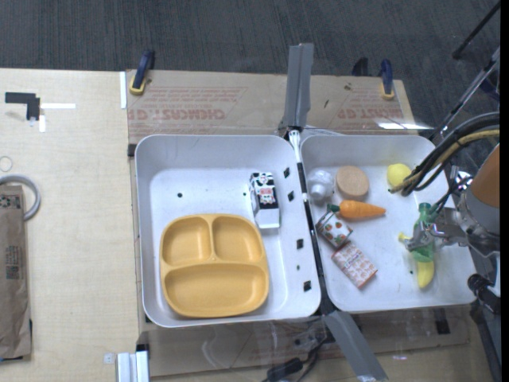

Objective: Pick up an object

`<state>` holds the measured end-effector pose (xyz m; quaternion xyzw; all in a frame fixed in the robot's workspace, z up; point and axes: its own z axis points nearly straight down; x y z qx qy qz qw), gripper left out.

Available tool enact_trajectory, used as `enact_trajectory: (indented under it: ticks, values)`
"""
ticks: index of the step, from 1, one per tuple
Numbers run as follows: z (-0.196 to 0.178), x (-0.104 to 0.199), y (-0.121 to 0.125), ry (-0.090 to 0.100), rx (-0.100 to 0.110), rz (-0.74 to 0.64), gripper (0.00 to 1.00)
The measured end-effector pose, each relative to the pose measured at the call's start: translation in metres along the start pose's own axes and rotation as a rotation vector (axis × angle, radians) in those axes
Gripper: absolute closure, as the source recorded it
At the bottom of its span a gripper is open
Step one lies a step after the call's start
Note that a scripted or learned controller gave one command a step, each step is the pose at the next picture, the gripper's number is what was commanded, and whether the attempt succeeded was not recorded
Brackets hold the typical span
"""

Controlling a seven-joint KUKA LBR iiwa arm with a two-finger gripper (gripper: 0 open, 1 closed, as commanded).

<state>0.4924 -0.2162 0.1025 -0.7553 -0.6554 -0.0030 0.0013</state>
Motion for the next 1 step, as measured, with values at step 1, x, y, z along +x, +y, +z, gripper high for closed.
enact_trajectory:
  ticks: [1]
  values:
    - [-0.1027,0.0342,0.0700,-0.009,0.003,0.085,1.00]
